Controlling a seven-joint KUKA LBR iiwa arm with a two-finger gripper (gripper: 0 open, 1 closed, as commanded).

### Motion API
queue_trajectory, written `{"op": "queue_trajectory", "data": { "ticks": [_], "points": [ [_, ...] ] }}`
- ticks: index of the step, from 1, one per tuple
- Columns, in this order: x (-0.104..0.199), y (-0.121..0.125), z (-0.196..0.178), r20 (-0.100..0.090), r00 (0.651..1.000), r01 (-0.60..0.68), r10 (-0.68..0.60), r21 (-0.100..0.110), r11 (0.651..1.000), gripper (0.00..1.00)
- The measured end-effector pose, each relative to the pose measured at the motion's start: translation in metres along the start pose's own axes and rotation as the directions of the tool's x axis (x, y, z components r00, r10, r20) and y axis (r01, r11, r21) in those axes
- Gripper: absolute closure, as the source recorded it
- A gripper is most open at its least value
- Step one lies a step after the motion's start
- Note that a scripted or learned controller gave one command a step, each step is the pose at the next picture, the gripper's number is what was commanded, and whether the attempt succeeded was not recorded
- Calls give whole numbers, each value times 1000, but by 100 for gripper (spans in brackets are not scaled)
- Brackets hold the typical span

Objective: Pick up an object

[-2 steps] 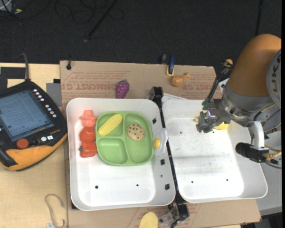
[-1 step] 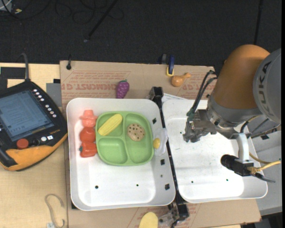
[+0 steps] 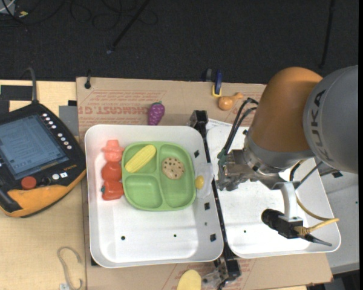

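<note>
The arm (image 3: 302, 122) is reaching in from the right, hanging over the right bin (image 3: 327, 192). Its gripper (image 3: 228, 173) is sitting at the divider between the bins; whether it is released or clenched cannot be told. The left bin (image 3: 145, 240) is holding a green divided plate (image 3: 158, 193) carrying a corn cob (image 3: 139, 157) and a cookie (image 3: 173, 167). A red figure (image 3: 111, 171) is lying just beside the plate's left edge. A small yellow object (image 3: 200, 182) is resting at the plate's right rim, near the gripper.

The bench (image 3: 24, 246) bears two white bins (image 3: 109, 234) (side by side) — plus a teach pendant (image 3: 30, 156).
</note>
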State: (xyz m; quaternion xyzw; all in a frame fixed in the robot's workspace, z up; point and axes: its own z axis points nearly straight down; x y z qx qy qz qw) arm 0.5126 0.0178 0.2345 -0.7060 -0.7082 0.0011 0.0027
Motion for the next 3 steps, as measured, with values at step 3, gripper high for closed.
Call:
{"op": "queue_trajectory", "data": {
  "ticks": [3],
  "points": [
    [62,-3,1,2,1000,-4,4,-2,1000,100]
  ]
}}
